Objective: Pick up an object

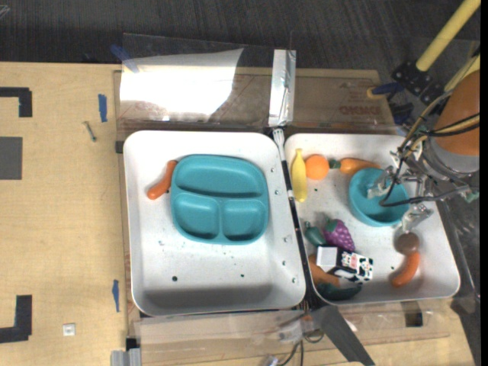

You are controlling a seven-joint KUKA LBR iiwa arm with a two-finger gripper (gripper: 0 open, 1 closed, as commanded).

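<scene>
The right bin (446, 277) holds a teal bowl (370, 200), a yellow banana (299, 175), an orange fruit (316, 166), a carrot (357, 164), purple grapes (339, 233), a white box (329, 257), a small patterned box (357, 265), a brown round piece (406, 242) and an orange sausage (405, 269). My gripper (400, 193) hangs over the right edge of the teal bowl, with cables running across it. The grey arm with its orange band (460, 117) comes in from the right above it. I see nothing held.
In the left bin (137, 219) lie a teal divided plate (221, 197) and an orange sausage (161, 180) by the plate's left side. A dark bowl (341, 289) sits at the right bin's front edge. A clear plastic sheet (183, 82) lies behind the bins.
</scene>
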